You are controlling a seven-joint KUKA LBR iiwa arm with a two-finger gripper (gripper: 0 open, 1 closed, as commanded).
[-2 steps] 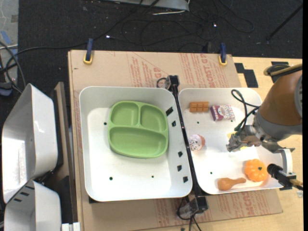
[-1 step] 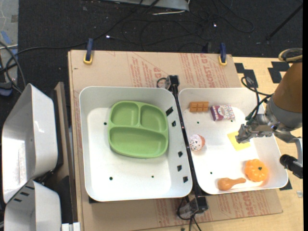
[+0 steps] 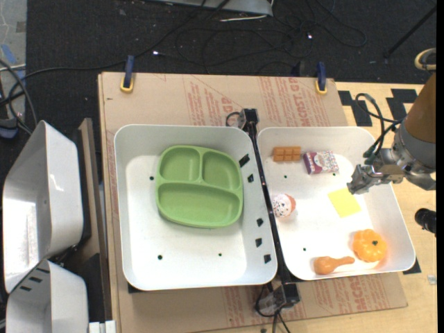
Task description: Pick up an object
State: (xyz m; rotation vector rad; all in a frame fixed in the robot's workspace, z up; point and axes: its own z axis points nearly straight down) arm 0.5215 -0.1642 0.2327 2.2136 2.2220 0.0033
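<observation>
The right bin (image 3: 298,255) holds several small objects: an orange waffle-like block (image 3: 286,154), a purple and white carton (image 3: 320,161), a flat yellow square (image 3: 344,202), a white and pink ball-like toy (image 3: 283,205), an orange pumpkin (image 3: 368,245) and an orange gourd-shaped piece (image 3: 331,263). My gripper (image 3: 361,180) hangs over the right side of this bin, just above and to the right of the yellow square. Nothing shows between its fingers.
The left bin (image 3: 139,255) carries a green divided plate (image 3: 200,186). A black divider strip (image 3: 262,193) runs between the bins. Two clamps (image 3: 127,75) (image 3: 320,77) grip the bench's far edge. Grey boxes (image 3: 38,200) stand at the far left.
</observation>
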